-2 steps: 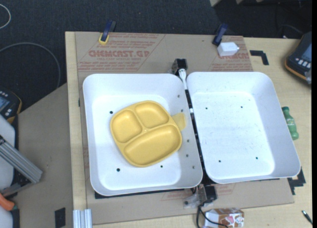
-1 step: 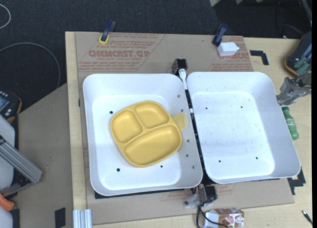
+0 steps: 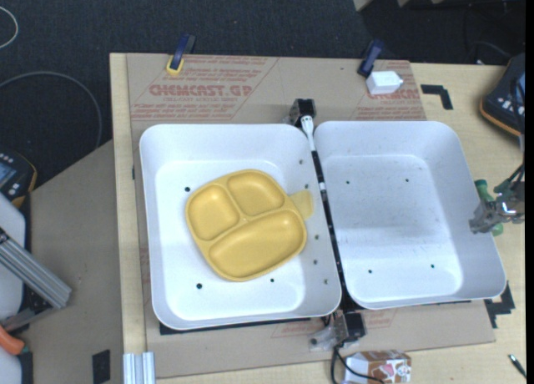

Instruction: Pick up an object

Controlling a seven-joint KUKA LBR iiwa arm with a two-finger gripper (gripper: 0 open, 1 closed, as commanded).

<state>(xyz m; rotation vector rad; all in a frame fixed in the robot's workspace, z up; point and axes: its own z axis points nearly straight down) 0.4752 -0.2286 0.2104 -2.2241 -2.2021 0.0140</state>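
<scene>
Gripper [image 3: 491, 212] sits at the right rim of the right bin [image 3: 467, 282], about halfway along that rim; it appears small and partly cut off, so whether it is wide or narrow cannot be told, and nothing can be seen in its hold.

Near edge of the bench: a small brown-and-white carton [image 3: 389, 367] lies below the gap between the bins, beside a tangle of cables [image 3: 340, 339]. Its print is too small to read.

Left bin [image 3: 158, 207]: a yellow divided plate [image 3: 246, 224] lies flat on the floor, slightly towards the right wall and turned at a slant. It has two small compartments on its far side and one long compartment on its near side. A short tab on its right side reaches close to the bin's right wall. White floor lies open on the plate's left, near and far sides.

Right bin: white floor, faintly speckled, with a few small dark holes. The two bins touch along their inner rims.

Far edge: a brown board [image 3: 250, 82] carries red lettering that reads roughly "CHEMCAST GP". A yellow clamp [image 3: 177, 58] and a dark blue clamp [image 3: 370, 58] grip its far edge, and a white block [image 3: 384, 83] rests just beside the blue one.
</scene>
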